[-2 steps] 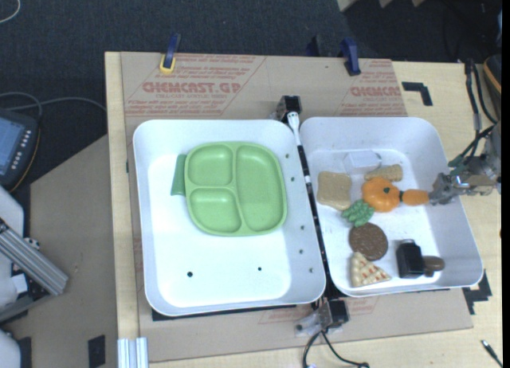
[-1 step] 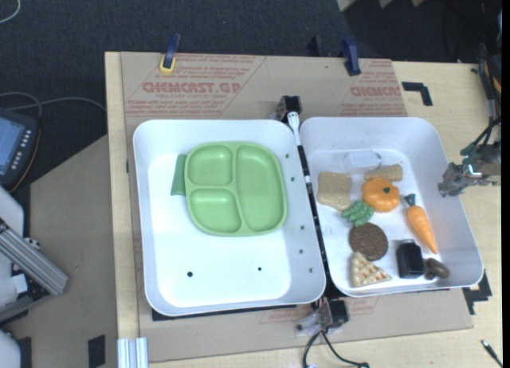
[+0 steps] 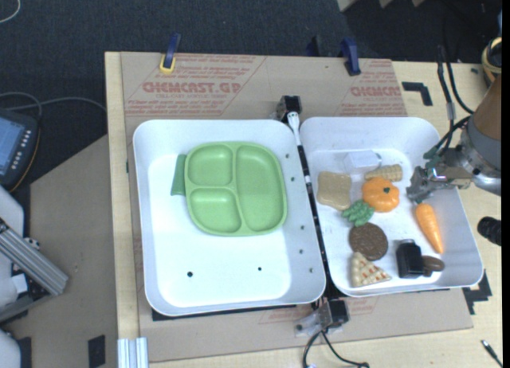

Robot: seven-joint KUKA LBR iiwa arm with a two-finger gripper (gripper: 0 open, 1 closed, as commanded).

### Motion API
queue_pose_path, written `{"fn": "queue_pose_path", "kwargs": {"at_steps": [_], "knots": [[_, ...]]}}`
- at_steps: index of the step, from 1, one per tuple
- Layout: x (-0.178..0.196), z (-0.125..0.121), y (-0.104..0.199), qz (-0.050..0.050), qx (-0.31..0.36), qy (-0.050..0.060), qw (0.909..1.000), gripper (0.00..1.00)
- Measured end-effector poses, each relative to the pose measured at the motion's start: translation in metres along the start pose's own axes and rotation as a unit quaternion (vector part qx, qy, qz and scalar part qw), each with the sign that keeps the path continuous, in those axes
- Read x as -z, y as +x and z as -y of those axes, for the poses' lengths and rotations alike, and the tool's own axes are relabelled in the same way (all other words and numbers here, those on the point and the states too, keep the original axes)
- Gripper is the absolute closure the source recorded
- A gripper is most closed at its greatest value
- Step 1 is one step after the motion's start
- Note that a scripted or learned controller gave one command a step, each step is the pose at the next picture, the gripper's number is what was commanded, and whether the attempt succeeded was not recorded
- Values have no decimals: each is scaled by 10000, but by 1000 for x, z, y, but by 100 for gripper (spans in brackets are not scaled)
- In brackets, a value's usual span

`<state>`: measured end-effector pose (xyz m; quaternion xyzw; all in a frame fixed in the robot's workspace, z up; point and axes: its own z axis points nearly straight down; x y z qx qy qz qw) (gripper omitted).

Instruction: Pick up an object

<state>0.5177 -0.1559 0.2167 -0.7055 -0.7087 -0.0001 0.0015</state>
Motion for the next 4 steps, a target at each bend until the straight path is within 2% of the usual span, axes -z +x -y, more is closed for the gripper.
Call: {"fn": "queue_pose_path", "kwargs": {"at_steps": [1,2,3,4], "knots": [[11,-1,59,-6,12,-8,10000,100],[3,-13,106,6,3,-3,10000,100],[-3,-10,157,-2,7,4,10000,100],[16,-10,159,11,-14,-28,10000,100]]}}
